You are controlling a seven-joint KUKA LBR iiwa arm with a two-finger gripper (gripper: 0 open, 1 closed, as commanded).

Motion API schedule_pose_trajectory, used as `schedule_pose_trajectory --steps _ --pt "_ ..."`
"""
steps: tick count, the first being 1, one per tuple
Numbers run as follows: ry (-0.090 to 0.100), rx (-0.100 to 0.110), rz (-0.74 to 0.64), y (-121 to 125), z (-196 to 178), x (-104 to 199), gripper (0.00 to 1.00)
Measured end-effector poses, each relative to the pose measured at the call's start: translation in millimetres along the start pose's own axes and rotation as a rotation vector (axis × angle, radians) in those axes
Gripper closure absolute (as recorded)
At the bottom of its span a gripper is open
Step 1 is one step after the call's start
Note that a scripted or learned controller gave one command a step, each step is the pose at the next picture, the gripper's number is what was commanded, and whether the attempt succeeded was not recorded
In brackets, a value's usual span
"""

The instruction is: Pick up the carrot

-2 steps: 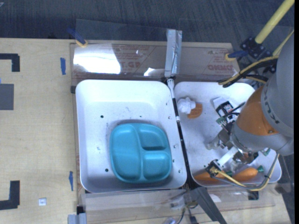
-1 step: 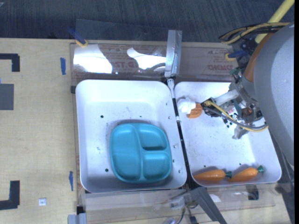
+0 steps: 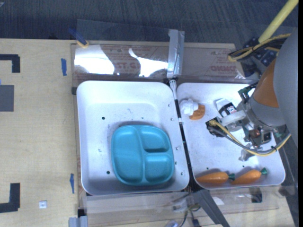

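Note:
Two orange carrots with green tops lie end to end along the near wall of the right bin (image 3: 277, 171): one carrot (image 3: 214, 177) on the left and a second carrot (image 3: 248, 176) to its right. My gripper (image 3: 247, 141) hangs over the right half of that bin, above and a little behind the right-hand carrot, apart from both. Cables and the wrist body cover its tips.
A small white and orange toy (image 3: 192, 109) sits at the far left corner of the right bin. The left bin (image 3: 94, 103) holds a blue divided plate (image 3: 142, 154). The grey arm with its orange band (image 3: 267, 91) reaches in over the right bin's right wall.

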State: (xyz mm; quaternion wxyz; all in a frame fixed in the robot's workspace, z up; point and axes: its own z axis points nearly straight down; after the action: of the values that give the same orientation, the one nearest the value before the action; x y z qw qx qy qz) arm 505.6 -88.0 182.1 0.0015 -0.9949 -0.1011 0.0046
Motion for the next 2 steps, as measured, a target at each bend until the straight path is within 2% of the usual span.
schedule_pose_trajectory --steps 1,2 --pt "0.001 0.001 -0.003 -55.1 0.3 -16.7 0.00" --pt "0.006 -0.004 -0.051 -29.6 -135.2 20.6 0.00"
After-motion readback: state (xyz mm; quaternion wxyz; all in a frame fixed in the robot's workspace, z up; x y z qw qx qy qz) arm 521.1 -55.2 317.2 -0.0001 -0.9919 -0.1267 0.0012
